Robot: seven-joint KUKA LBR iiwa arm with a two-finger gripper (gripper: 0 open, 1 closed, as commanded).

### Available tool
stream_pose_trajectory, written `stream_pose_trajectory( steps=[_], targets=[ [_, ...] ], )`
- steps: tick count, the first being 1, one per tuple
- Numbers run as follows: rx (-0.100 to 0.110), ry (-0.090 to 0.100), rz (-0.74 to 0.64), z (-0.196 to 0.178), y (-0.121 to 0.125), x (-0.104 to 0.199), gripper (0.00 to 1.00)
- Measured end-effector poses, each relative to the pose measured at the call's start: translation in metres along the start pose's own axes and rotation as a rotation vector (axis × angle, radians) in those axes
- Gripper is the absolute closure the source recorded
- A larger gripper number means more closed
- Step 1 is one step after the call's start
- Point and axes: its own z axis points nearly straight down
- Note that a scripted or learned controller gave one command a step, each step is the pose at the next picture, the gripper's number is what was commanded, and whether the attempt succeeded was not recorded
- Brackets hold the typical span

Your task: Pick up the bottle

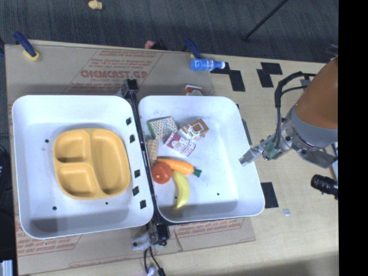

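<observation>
My gripper [251,156]: at the right of the frame, just off the right rim of the right bin, hanging over the table; I have nothing between my fingers, and how far apart they stand I cannot tell.
My arm [313,117]: grey with an orange band, coming in from the right edge, with a black cable looped above the wrist.
Bottle [205,65]: small, blue, with a white cap end, lying on its side on the table at upper centre, outside both bins, above the right bin's top rim and well apart from my gripper.
Right bin [244,183]: white, at centre; holds a banana [181,190], a carrot [177,165] and a red tomato [161,173] close together at lower left, plus 3 small printed packets [179,134] above them.
Left bin [29,171]: white, at left; holds 1 yellow divided plate [91,162] with 3 compartments.
Table [287,234]: tan, with black tape marks near the right bin and printed cardboard under the bins.
Clamps [26,46]: blue, on the table's top edge at upper left and near the bottle.
</observation>
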Motion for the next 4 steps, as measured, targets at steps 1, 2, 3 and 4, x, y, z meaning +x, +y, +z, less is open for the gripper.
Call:
stream_pose_trajectory(
  steps=[1,2,3,4],
  targets=[
    [0.003,0.004,0.077,0.010,-0.001,0.000,1.00],
    [0.004,0.007,-0.016,0.012,0.000,0.001,1.00],
    [0.004,0.005,0.051,0.002,0.031,0.077,1.00],
    [0.004,0.004,-0.054,0.116,0.040,0.087,1.00]
  ],
)
